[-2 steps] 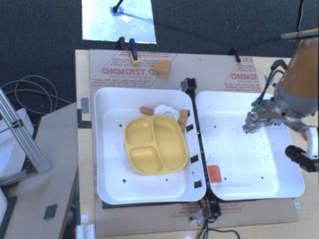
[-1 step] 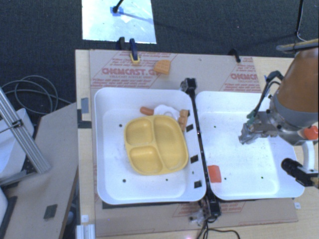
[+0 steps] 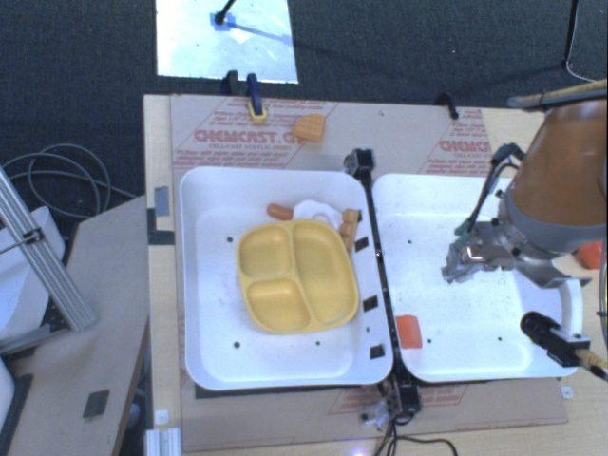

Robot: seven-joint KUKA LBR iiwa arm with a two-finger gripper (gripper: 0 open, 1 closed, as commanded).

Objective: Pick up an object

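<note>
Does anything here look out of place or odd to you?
One thing: a tan, waffle-like block lies on the bench above the left white bin, outside both bins. The yellow divided tray sits skewed inside that bin.
</note>
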